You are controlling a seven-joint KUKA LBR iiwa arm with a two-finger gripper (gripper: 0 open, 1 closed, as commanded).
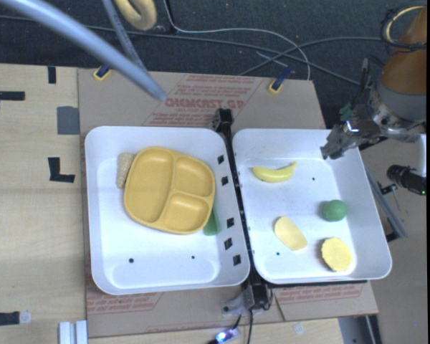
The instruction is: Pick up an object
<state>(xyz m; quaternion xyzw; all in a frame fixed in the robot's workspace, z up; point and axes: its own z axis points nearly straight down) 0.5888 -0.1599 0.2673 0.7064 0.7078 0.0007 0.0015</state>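
1. From the camera view I see the table (29,192) of pale wood, with a cardboard sheet (201,99) under two white bins; behind it lies a dark floor with cables (222,38).
2. The left bin (158,274) holds a yellow divided plate (168,190). It hides most of a tan piece (123,169) and a green piece (212,224).
3. The right bin (301,267) has a banana (274,171), a green ball (334,210) and two yellow pieces (291,233) (336,254), well apart.
4. The hand (335,147) is over the right bin's far right corner, near the rim; I cannot tell its state.
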